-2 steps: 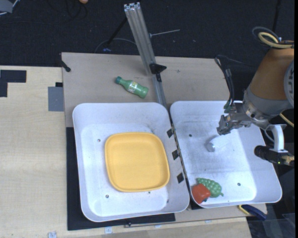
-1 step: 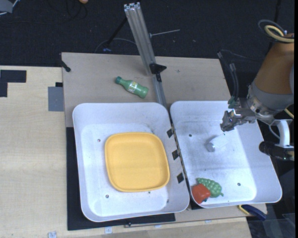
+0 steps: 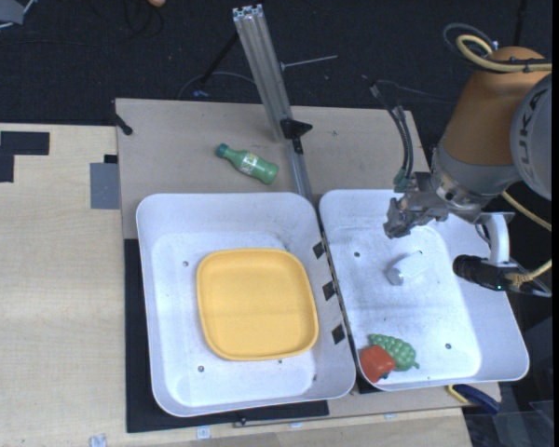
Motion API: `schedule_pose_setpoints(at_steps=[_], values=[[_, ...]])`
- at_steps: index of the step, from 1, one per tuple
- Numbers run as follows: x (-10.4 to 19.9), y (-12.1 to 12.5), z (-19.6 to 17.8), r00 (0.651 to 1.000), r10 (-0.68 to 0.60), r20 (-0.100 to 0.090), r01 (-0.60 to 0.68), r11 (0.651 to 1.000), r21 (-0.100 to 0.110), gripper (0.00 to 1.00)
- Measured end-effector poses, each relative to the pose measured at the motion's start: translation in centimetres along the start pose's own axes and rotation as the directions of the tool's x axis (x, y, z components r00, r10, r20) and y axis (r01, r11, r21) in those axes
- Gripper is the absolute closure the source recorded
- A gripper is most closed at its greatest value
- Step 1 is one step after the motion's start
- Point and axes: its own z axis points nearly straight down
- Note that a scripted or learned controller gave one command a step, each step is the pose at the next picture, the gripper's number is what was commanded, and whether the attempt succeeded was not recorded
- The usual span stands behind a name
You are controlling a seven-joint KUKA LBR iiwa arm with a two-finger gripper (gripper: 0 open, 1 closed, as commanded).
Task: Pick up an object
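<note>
My gripper (image 3: pixel 402 222) hangs over the upper middle of the right bin (image 3: pixel 484 357), its dark fingers pointing down. Just below it a small grey-white object (image 3: pixel 398 271) lies on the bin floor, apart from the fingers. A red and green toy vegetable (image 3: pixel 386 356) rests in the bin's near left corner. In the left bin (image 3: pixel 163 250) lies a yellow square plate (image 3: pixel 257 303). I see nothing between the fingers.
A green bottle (image 3: pixel 248 163) lies on the bench behind the left bin. A slanted aluminium bar (image 3: pixel 272 73) rises behind the bins' divider. Black clips (image 3: pixel 328 287) sit along the divider. Cables hang by the arm's wrist at the right.
</note>
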Motion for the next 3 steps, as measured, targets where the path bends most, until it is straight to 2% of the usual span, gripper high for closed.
schedule_pose_setpoints(at_steps=[1,2,3], values=[[5.1,0.9,-1.0,1.000,0.001,0.001,-0.001,1.000,0.001,1.00],[9.6,1.1,-0.9,1.000,0.001,0.000,-0.001,1.000,0.001,1.00],[15.5,2.0,0.1,1.000,0.001,0.000,-0.001,1.000,0.002,1.00]])
